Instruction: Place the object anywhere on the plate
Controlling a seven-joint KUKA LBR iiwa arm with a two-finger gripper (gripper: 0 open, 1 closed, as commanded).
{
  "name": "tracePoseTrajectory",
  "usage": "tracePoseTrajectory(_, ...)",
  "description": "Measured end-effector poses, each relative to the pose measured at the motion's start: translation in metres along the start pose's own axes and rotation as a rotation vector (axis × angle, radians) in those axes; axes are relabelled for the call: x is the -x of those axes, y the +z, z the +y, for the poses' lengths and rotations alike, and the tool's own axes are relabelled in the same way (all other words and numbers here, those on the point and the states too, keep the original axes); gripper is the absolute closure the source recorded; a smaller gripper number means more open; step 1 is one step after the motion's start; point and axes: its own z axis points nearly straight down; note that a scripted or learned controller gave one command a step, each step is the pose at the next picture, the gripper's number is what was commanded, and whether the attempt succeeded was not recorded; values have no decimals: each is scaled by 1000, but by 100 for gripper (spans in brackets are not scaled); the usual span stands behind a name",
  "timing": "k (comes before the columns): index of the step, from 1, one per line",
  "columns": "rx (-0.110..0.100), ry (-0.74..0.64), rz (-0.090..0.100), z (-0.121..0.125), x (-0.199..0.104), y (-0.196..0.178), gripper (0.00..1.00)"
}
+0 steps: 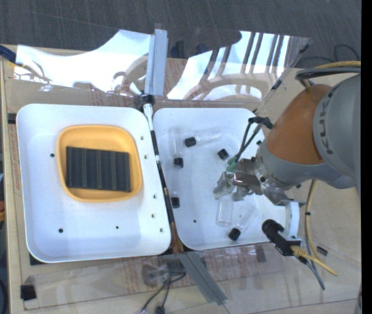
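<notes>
The tool [228, 185], grip state unclear, reaches into the right bin [202, 237] for a clear object [225, 211], the yellow plate [97, 139] awaiting at left.

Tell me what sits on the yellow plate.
A dark ribbed rectangular block lies flat on the plate in the left bin. It hides the plate's centre, so whatever is beneath cannot be seen.
</notes>
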Motion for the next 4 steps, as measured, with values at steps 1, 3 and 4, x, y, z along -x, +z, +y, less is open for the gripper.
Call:
tracePoseTrajectory(1,1,-197,0,22,-34,-43,100)
tracePoseTrajectory(3,2,-531,0,139,-78,7,100)
tracePoseTrajectory(4,-1,-596,2,123,-96,4,100)
